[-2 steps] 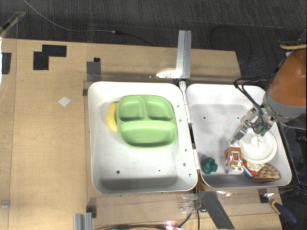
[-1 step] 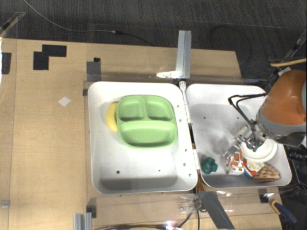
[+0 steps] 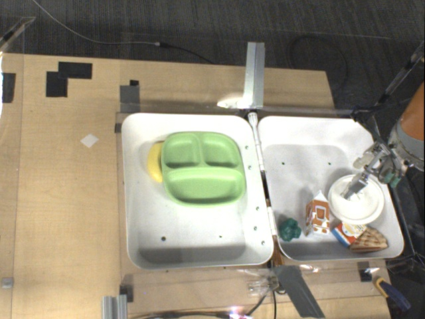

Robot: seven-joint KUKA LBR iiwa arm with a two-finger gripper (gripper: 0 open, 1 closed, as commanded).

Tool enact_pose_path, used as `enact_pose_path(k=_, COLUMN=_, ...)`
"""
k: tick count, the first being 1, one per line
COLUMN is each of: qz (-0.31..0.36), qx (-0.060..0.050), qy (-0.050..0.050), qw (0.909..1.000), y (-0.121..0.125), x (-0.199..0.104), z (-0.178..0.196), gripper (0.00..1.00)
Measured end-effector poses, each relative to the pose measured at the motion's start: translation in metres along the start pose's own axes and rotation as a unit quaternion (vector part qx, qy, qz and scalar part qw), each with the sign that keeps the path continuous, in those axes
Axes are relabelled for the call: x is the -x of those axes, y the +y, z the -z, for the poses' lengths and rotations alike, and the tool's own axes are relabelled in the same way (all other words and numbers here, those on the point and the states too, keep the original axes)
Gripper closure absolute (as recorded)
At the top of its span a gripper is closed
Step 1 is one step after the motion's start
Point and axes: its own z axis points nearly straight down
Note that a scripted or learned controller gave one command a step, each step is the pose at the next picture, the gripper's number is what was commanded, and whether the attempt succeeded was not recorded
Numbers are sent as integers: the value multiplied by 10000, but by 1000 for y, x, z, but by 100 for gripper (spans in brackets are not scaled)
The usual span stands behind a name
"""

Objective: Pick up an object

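One gripper (image 3: 356, 187) over round white bowl (image 3: 358, 201).

Right bin (image 3: 312, 133): upper and left floor open to me. Near corner crowded: white bowl (image 3: 358, 201), small carton (image 3: 318, 218) just beside it, teal object (image 3: 289, 229) near the divider, flat package (image 3: 362, 238) against the near wall. Left bin (image 3: 192, 241): green divided tray (image 3: 201, 167) and yellow item (image 3: 154, 163) occupy the upper half; near half open.

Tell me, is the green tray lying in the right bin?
No, the green tray lies in the left bin, partly covering a yellow thing.
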Motion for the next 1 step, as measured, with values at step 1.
enact_pose_path(k=1, qz=-1058, qx=3, qy=7, qw=9944, y=62, x=21, z=-48, gripper=0)
